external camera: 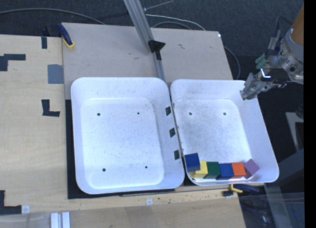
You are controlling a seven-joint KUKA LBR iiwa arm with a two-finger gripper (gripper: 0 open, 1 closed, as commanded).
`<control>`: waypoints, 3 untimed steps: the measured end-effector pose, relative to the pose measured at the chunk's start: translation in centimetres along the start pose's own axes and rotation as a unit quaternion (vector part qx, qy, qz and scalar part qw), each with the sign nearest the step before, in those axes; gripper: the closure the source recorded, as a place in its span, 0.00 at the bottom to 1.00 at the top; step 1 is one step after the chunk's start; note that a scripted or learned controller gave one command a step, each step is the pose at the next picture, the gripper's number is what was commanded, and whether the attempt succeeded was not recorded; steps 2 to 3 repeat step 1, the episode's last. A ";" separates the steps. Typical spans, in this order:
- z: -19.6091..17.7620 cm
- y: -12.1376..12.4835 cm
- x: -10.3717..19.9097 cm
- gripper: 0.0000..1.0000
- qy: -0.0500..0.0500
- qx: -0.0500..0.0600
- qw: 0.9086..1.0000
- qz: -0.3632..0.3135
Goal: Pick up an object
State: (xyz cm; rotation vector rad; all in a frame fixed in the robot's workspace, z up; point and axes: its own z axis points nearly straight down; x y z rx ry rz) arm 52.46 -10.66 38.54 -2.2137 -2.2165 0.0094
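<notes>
Six blocks sit in a row along the near wall of the right bin [256, 123]: blue block [191, 161], yellow block [201, 171], green block [213, 169], second blue block [226, 170], orange block [238, 169], purple block [251, 166], each touching the next. Pincer [249, 90] hangs over that bin's far right corner, well apart from the row, nothing between its tips; spread or pressed together, can't tell. Left bin [118, 86] butts against the right bin on the bench [29, 123].
</notes>
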 end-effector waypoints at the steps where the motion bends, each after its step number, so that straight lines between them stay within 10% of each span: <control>1: -16.2 -0.4 -4.8 1.00 -0.003 -0.010 1.000 0.001; 3: -16.2 -0.4 -4.8 1.00 -0.003 -0.010 1.000 0.001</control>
